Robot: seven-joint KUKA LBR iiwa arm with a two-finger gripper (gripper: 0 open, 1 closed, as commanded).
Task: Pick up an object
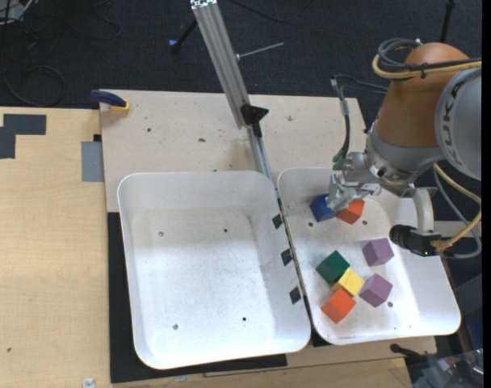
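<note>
Smooth, faintly glossy white plastic bins (pixel 199 186) (speckled with dark flecks) on matt pale wooden bench (pixel 44 249); brushed silver metal rail (pixel 223 51).

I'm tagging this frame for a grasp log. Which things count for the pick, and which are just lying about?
For the pick:
- end effector, low in the right bin
- blue block and orange block right beside it
- green block, yellow block, red-orange block, two purple blocks

Lying about:
- left bin
- slanted metal rail
- blue-handled clamp
</note>
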